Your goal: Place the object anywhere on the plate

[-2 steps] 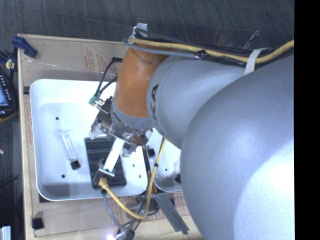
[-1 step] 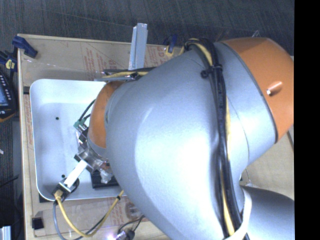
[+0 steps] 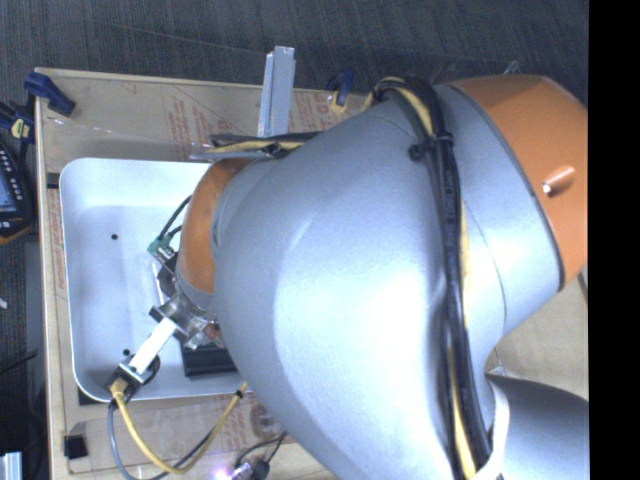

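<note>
- The arm (image 3: 380, 298) is nearest the camera and covers most of the bench (image 3: 150, 108). Only one bin (image 3: 100, 218) is left partly open to view, at the left.
- A black cable bundle (image 3: 440, 218) is seen running along the grey casing. A yellow cable (image 3: 150, 448) loops below the bin's near edge.
- The orange band (image 3: 195, 238) sits over the bin's right part, with the gripper (image 3: 197, 336) low beneath it, near the bin's near wall.
- Whether the gripper is open or closed cannot be told, and nothing can be confirmed as held.
- A white bracket (image 3: 140, 360) juts from the wrist towards the bin's near-left corner.
- A dark block (image 3: 210, 360) lies just beside the wrist. It cannot be told whether it is gripper hardware or the object.
- Object and plate: position cannot be told, both presumably hidden under the arm. Shape, colour and material are left unrecorded.
- Step in hand, judged: either reaching for a grasp or carrying, not distinguishable here.
- To be done well, a hold should be verified before any transfer. The release should be made low and over the plate's middle, not its rim.
- The wrist should be lifted clear of the bin wall before any sideways travel, since the bracket is close to that wall.
- Farther off, a small dark speck (image 3: 114, 236) is noted on the bin floor.
- At the far edge, a metal post (image 3: 278, 93) stands upright.
</note>
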You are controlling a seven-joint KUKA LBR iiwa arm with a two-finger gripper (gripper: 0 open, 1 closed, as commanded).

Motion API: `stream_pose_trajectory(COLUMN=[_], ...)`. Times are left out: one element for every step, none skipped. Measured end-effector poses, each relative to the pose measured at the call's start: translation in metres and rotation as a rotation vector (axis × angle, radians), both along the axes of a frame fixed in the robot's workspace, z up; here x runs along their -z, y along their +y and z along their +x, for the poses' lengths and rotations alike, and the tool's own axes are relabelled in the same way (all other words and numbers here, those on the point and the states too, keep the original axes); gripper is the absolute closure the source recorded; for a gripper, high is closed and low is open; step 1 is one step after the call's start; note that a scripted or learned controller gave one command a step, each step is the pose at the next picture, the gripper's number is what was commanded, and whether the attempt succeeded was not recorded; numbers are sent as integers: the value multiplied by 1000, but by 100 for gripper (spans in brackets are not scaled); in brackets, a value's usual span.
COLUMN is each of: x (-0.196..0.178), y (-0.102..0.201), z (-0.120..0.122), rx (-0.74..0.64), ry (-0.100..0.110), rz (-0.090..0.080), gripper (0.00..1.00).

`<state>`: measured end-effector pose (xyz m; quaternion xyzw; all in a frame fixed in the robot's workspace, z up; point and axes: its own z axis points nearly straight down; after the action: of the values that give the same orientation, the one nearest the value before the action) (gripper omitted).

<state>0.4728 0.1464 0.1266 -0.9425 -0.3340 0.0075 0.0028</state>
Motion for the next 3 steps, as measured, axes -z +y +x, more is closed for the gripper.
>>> stream_pose_trajectory(x=[-65,-62,12], y=[-110,-22,-34], z=[19,8,56], rx=[-59,393,242], ry=[-13,-15,-5], rz=[2,-5,-1], gripper=[100,100,100])
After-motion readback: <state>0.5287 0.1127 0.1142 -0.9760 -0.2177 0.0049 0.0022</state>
